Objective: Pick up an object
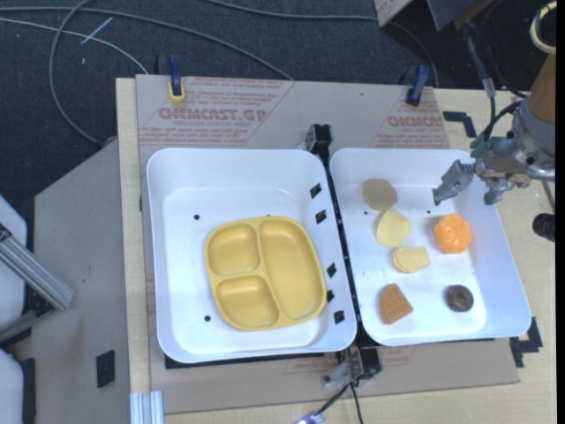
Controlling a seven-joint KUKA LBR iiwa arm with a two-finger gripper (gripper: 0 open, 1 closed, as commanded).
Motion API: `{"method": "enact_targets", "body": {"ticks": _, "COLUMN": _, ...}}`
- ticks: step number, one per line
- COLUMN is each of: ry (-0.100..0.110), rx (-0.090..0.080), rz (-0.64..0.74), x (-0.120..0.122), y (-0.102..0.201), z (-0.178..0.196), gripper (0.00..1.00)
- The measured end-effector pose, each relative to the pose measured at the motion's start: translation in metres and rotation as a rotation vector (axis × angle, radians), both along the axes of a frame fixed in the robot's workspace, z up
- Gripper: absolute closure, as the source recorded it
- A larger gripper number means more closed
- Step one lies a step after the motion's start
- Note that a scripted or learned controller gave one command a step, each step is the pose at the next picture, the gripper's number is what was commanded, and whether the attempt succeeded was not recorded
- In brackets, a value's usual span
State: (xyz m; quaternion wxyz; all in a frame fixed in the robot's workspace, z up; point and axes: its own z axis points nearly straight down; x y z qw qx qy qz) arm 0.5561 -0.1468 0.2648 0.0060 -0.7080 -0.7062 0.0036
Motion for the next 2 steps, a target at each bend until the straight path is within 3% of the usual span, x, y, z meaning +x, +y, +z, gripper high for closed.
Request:
{"method": "enact_targets", "body": {"ticks": 1, "ry": -0.012, "rx": -0.002, "rz": 0.003, "x": 0.002, "y": 0.0, "z": 0.006, "gripper": 0.0}}
{"method": "enact_targets", "body": {"ticks": 2, "ry": -0.008, "rx": -0.001, "rz": 0.002, "x": 0.009, "y": -0.007, "z": -0.046, "gripper": 0.0}}
